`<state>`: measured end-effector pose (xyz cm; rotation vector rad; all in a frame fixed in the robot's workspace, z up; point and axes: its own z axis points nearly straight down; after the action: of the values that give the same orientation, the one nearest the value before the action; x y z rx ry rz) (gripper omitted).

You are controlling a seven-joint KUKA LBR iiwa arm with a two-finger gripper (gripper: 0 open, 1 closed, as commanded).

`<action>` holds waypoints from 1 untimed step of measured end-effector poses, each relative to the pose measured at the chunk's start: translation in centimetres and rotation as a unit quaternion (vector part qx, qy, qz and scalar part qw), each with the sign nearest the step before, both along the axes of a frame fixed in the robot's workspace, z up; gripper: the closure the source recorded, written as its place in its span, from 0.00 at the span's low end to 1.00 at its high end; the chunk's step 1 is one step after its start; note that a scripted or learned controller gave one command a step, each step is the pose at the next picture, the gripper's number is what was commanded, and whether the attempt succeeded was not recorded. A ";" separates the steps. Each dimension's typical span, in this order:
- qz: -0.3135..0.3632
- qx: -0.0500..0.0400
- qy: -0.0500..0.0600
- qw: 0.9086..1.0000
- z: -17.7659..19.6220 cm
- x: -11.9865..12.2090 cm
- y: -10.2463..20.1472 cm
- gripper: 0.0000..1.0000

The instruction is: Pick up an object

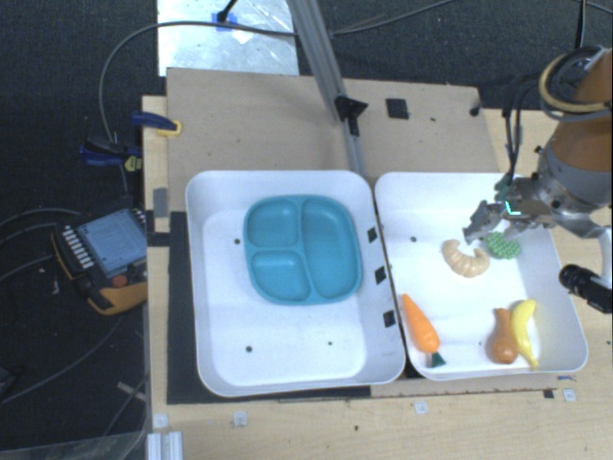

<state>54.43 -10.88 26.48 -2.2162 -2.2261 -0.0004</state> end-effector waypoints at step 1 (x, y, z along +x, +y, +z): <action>0.000 0.000 -0.001 1.000 0.1 0.0 0.0 0.00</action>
<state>54.47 -10.88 26.55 -2.2170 -2.2274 -0.0021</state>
